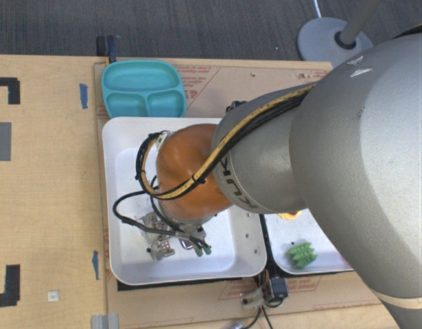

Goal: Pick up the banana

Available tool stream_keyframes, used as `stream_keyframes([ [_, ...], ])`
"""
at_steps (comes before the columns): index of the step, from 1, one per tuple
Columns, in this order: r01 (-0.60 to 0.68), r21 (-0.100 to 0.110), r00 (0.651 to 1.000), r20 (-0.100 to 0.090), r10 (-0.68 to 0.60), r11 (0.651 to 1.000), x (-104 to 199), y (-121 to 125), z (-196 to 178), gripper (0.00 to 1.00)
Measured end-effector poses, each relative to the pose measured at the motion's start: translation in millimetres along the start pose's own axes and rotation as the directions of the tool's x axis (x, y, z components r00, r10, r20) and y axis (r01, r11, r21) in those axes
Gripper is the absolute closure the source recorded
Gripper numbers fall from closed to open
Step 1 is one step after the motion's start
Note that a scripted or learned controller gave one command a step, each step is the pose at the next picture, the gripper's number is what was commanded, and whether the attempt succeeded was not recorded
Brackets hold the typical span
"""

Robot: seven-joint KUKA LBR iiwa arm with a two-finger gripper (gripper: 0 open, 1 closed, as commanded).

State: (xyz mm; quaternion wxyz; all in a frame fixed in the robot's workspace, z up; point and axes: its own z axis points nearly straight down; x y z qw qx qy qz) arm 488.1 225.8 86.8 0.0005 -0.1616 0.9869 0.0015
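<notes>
Two white bins sit side by side on the bench. Near the front edge of the right bin (313, 271) lies a green toy (301, 254), and a bit of orange and yellow (291, 216) peeks from under the arm at this bin's left edge; I cannot tell whether it is the banana. The gripper (171, 242) hangs low over the front part of the left bin (121, 177), under the arm (300, 156). A teal tray (143, 88) rests beyond the left bin's far edge.
</notes>
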Motion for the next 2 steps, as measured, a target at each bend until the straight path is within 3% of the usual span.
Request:
stream_keyframes([
  [1,-0.001,-0.001,1.000,0.005,0.001,1.000,-1,1,-10,1.00],
  [2,0.279,0.001,0.960,0.004,-0.279,0.960,-3,-1,0,1.00],
])
